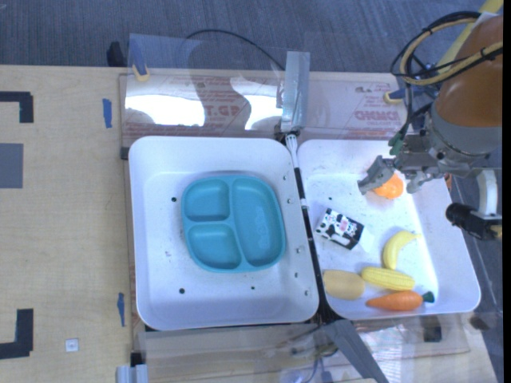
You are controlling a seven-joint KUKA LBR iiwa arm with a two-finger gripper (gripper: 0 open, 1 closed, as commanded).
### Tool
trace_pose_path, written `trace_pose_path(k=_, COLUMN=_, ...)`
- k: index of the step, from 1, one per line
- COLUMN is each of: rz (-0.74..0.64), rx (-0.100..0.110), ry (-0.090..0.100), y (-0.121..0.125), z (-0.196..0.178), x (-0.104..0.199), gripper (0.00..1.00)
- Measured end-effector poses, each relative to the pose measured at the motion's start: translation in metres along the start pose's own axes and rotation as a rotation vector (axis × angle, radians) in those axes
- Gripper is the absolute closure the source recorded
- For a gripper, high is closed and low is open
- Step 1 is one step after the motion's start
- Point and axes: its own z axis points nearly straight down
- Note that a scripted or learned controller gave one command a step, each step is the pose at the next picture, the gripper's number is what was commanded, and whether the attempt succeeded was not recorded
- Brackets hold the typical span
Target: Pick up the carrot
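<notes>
Item one: my gripper (391,179), hanging over the far part of the right bin (459,290). My two grey fingers (374,175) are standing apart, spread to either side of a small orange fruit (390,187); whether they are pressing on it I cannot tell, so I am claiming hold of nothing.

Item two: the carrot (394,300), orange with a green end, lying flat at the near edge of the right bin, well apart from my gripper.

Item three: a corn cob (388,278), lying just beyond the carrot and touching or nearly touching it.

Item four: a pale yellow potato-like piece (342,284), sitting to the left of the corn.

Item five: a banana (396,246), curving between the corn and my gripper.

Item six: a small black-and-white packet (339,229), resting near the bin's left wall.

Item seven: a blue divided plate (233,222), sitting in the middle of the left bin (152,294).
</notes>
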Motion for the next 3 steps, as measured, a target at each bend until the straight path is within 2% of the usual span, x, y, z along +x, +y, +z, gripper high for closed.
trace_pose_path(k=1, rz=-0.023, rx=0.001, ry=-0.002, y=-0.060, z=0.038, x=-0.050, gripper=0.00)
trace_pose_path(k=2, rz=-0.074, rx=-0.012, ry=-0.005, y=-0.027, z=0.158, x=-0.096, gripper=0.00)
trace_pose_path(k=3, rz=-0.068, rx=-0.015, ry=-0.006, y=0.034, z=0.065, x=-0.105, gripper=0.00)
